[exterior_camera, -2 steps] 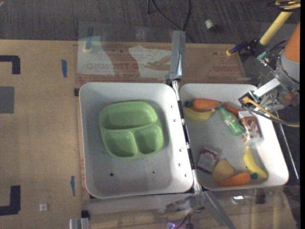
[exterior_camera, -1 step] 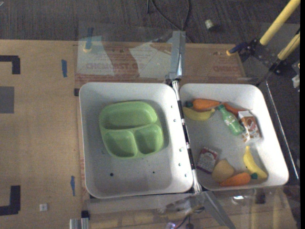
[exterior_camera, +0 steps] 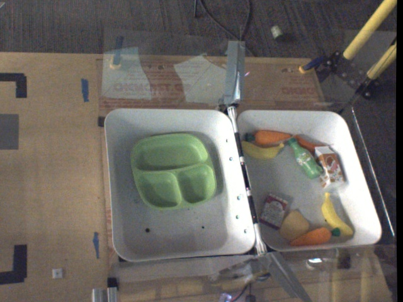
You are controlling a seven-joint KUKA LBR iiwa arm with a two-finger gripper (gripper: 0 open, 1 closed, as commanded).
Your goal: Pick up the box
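Note:
In the right bin [exterior_camera: 359, 168], a small white and red-brown box [exterior_camera: 331, 166] lies near the right wall, just right of a green bottle [exterior_camera: 304, 159]. A flatter dark red box [exterior_camera: 274, 211] rests near the bin's front left, touching a tan wedge [exterior_camera: 293, 224].
The right bin also holds a carrot [exterior_camera: 272, 136] and a banana [exterior_camera: 261, 150] at the back left, with a second banana [exterior_camera: 334, 216] and carrot [exterior_camera: 312, 236] at the front. A green divided plate [exterior_camera: 174, 170] sits in the left bin [exterior_camera: 119, 187]. Yellow poles [exterior_camera: 371, 24] stand at the back right.

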